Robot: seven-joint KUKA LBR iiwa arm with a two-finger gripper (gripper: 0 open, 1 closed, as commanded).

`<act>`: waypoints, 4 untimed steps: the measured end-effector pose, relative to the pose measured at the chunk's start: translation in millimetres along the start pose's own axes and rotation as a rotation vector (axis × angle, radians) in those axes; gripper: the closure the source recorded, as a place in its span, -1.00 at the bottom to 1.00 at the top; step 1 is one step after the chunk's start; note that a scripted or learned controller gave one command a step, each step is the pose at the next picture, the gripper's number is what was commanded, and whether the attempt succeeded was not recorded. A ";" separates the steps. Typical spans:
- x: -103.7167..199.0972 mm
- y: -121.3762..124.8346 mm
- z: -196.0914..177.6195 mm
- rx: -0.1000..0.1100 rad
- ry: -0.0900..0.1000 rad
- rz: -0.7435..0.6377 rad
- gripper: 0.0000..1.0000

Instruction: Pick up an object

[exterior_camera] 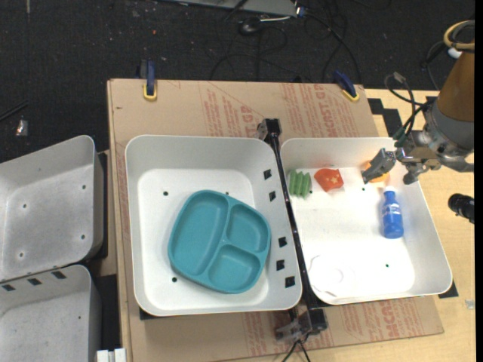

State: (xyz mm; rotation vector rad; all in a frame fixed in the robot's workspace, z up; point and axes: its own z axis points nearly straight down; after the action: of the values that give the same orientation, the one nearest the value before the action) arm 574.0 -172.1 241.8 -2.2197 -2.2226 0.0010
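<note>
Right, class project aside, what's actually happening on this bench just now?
A grey robot arm reaches in from the right, its pincer over the far right corner of the right bin, beside a small orange object. Nothing is visibly held. That bin also contains a blue bottle, a red piece and a green ridged piece. The left bin holds a teal divided plate, untouched.

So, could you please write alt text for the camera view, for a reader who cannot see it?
A grey arm's gripper hovers at the right bin's far edge, by an orange item, a red item, a green item and a blue bottle. The left bin holds a teal divided plate.
</note>
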 end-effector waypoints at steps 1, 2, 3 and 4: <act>5.2 -1.9 62.9 0.004 0.001 0.002 -1.00; 4.4 -4.0 106.3 0.004 0.001 0.002 -1.00; 5.1 -4.3 152.0 0.002 0.001 0.002 -1.00; 4.9 -3.4 139.5 -0.001 0.000 0.002 1.00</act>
State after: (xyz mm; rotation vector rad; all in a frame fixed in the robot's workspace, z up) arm 570.5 -167.2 102.3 -2.2229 -2.2210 -0.0002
